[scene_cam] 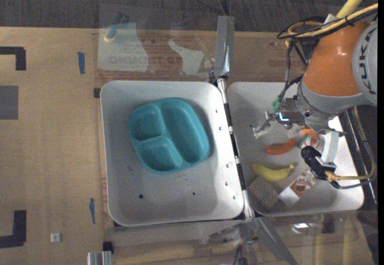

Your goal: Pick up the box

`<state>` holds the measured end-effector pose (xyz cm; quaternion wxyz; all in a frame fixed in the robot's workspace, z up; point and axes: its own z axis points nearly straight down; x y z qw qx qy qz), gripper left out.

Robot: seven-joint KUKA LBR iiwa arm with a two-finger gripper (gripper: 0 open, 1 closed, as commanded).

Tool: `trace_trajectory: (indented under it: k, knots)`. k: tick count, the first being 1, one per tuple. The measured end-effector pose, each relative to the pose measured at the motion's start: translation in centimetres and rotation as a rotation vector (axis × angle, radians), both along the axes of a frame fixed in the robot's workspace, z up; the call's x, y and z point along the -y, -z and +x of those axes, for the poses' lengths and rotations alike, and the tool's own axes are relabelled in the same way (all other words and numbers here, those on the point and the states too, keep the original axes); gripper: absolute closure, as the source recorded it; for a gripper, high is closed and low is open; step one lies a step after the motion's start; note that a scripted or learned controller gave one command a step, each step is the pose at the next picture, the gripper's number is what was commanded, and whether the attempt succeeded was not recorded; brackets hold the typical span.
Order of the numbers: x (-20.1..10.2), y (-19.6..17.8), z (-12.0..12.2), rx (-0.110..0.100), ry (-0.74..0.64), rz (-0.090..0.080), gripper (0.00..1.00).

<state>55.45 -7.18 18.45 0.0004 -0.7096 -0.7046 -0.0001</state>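
Camera view, box (300, 185) near right bin's front edge, gripper (264, 128) well behind it, finger state unclear

- The wooden bench (54, 156) bears two shallow white bins side by side, touching along their inner edges.
- The left bin (114, 192) sits near mid-bench; the right bin (240, 102) sits just beside it.
- Strips of blue tape (81, 63) and black tape marks (15, 57) lie on the bare wood left of the bins.
- A clear plastic sheet (150, 48) lies behind the left bin.
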Motion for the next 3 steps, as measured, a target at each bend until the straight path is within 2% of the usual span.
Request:
trace_trajectory:
  k: [1,2,3]
  knots:
    - [3.4,9.6,-2.4,0.01,-0.114,0.0,0.0]
    - [3.4,7.3,7.0,0.005,-0.079,-0.002,0.0]
    - [2.3,9.7,10.0,0.005,0.097,-0.002,0.0]
